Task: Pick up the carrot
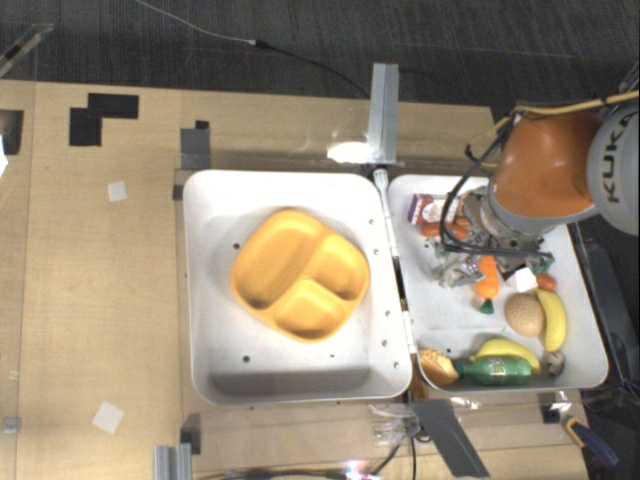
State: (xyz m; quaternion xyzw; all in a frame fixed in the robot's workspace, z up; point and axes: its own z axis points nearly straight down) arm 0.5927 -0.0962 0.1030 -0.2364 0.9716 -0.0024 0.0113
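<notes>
The carrot is a small orange piece with a green end pointing toward the front, lying in the right bin near its middle. My gripper hangs directly over the carrot's upper end, under the orange wrist band. The gripper body hides the carrot's top. From this angle I cannot make out whether the carrot is held or just lies under the gripper.
In the right bin, a brown round fruit, a banana and a white cube lie beside the carrot. A second banana, a green cucumber and a bread piece line the front. A yellow divided plate sits in the left bin.
</notes>
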